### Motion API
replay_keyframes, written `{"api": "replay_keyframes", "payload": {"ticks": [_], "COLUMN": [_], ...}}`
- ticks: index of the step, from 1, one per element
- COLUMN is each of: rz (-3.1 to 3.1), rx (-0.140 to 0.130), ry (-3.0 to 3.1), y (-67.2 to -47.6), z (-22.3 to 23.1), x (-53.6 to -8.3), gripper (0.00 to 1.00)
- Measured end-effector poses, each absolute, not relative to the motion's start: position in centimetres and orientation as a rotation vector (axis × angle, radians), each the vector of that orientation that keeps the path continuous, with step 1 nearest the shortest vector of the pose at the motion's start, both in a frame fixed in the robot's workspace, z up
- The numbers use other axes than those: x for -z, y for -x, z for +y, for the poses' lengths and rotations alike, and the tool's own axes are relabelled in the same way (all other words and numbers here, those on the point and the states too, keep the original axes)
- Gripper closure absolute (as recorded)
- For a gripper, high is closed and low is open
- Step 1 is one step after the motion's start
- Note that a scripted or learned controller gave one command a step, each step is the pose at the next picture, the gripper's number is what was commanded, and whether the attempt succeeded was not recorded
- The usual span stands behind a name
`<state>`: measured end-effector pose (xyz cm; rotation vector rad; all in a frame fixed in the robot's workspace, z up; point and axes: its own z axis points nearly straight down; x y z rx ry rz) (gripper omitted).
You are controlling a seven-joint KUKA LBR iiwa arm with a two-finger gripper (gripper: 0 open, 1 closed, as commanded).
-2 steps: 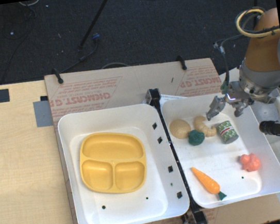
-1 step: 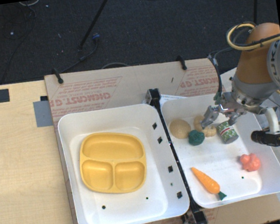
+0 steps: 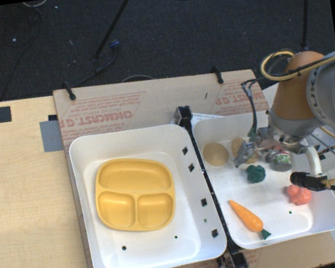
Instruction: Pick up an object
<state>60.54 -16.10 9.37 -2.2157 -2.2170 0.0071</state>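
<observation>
Small dark-green rounded toy object [image 3: 256, 173], a likely candidate for the pick, lies on the floor of the right-hand shallow white bin [image 3: 330, 221], directly below the end effector [image 3: 249, 152] in the camera view and close to touching its metal tip. The grey arm reaches in from the right, its end effector low inside the bin; whether its fingers are spread or pressed together cannot be told, and nothing is seen held between them. Taking the green object as landmark: a tan round ball-like piece [image 3: 215, 153] sits to its upper left, a pink-red lumpy toy [image 3: 299, 194] to its lower right, and an orange plastic carrot with a green stub [image 3: 248, 217] below it, long axis running from upper left to lower right. The green object has no clear long axis, so approach angle probably matters little; a short drop towards it looks like the coming move. The left-hand bin holds a yellow three-compartment plastic plate [image 3: 135, 193], well apart from the green object.
</observation>
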Motion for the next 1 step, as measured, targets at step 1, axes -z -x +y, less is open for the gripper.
{"api": "replay_keyframes", "payload": {"ticks": [1], "rz": [-2.218], "rx": [-0.005], "ry": [2.218], "y": [-60.52], "z": [-16.05], "x": [-8.58], "gripper": [0.0]}}
